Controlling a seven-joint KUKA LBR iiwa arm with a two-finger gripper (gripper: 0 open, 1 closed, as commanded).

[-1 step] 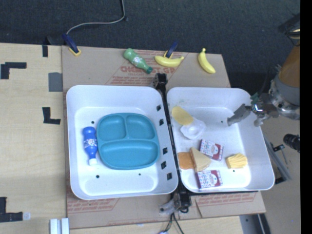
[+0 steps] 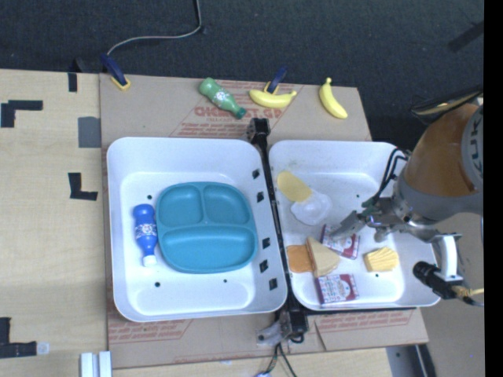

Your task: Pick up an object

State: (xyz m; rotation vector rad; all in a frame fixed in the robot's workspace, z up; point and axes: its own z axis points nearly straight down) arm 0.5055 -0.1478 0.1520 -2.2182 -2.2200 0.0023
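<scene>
My gripper (image 2: pixel 339 228) reaches in from the right, low over the middle of the right bin (image 2: pixel 346 154). Its tip is just above a red and white packet (image 2: pixel 346 247) and beside a pale yellow wedge (image 2: pixel 321 256). Close by lie a clear plastic piece (image 2: pixel 312 208), a yellow slice (image 2: pixel 292 185), an orange piece (image 2: pixel 298 258), a yellow ridged block (image 2: pixel 380 259) and a second red packet (image 2: pixel 336 289). Nothing is visibly lifted off the bin floor.
The left bin (image 2: pixel 126 163) holds a blue divided plate (image 2: pixel 207 227) and a small blue bottle (image 2: pixel 144 232). On the cardboard behind the bins lie a green bottle (image 2: pixel 222 97) and two bananas (image 2: pixel 272 97) (image 2: pixel 333 100). The arm's bulk (image 2: pixel 440 171) hangs over the right bin's right edge.
</scene>
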